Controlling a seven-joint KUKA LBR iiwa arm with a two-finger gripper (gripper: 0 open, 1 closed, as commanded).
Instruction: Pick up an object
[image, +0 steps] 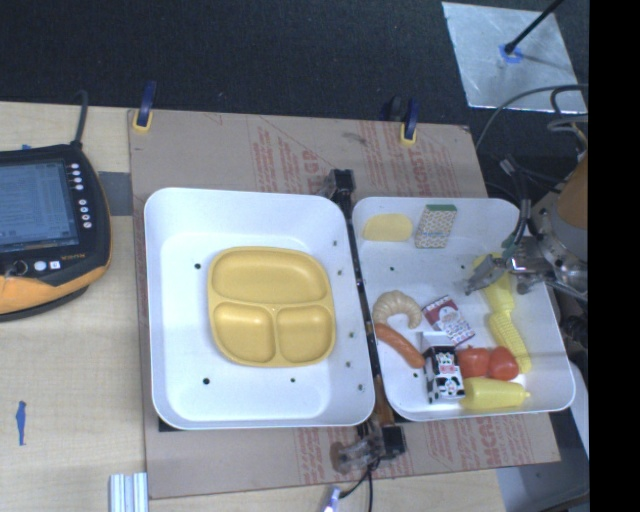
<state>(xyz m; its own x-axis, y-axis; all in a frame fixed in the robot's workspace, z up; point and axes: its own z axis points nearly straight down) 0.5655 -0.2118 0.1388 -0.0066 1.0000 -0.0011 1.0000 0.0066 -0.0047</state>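
Note:
The right white bin (400, 265) holds several toy foods. Among them are a yellow corn cob (508, 325), a tan croissant (398, 304), an orange sausage (400, 346), a red-and-white packet (451, 321), a black-and-white carton (445, 374), a red piece (490, 362) and a yellow piece (495, 396). A pale yellow slice (387, 228) and a small patterned box (436, 226) lie at the bin's far side. My gripper (507, 265) hangs low over the bin's right part, just above the top end of the corn cob. Nothing is visibly held.
The left white bin (180, 300) carries a yellow divided plate (270, 305). A tablet in an orange case (45, 225) lies on the bench at the far left. Clamps (405, 120) pin the cardboard sheet under the bins. Cables run at the right edge.

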